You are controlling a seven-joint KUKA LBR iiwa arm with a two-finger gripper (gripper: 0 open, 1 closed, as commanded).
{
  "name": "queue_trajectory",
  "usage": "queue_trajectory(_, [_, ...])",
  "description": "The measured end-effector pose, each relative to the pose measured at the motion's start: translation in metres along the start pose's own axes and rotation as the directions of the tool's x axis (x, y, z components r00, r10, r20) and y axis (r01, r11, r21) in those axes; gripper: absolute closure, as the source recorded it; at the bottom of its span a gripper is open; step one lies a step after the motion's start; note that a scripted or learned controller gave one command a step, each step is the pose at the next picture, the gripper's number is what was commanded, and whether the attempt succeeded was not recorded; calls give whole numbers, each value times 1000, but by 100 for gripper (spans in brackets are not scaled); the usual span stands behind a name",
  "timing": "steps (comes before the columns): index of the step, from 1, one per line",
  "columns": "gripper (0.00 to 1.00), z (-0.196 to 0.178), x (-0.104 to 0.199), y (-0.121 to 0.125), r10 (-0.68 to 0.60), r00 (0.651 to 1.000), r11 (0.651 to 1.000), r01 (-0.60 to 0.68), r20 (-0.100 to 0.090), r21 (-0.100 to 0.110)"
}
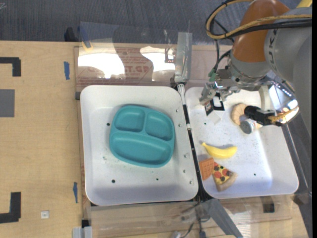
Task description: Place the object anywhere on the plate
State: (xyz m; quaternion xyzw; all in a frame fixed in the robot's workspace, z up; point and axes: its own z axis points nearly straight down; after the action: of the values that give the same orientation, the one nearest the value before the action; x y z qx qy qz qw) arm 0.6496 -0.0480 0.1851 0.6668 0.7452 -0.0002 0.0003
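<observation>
Two bins: shallow white trays side by side; left bin (pixel 94 182), right bin (pixel 282 177).
Plate: smooth teal plate (pixel 142 135), three compartments, rounded corners, in the left bin.
My gripper: gripper (pixel 212 99) above the right bin's far-left corner; whether spread or pressed together, I cannot tell.
Objects: curved yellow banana (pixel 219 150), pizza slice (pixel 223 176), beige donut (pixel 238 112), all in the right bin.
</observation>
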Motion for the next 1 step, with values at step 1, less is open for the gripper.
queue_trajectory(1, [100,0,65,-7,-201,980,980,201,-2,0])
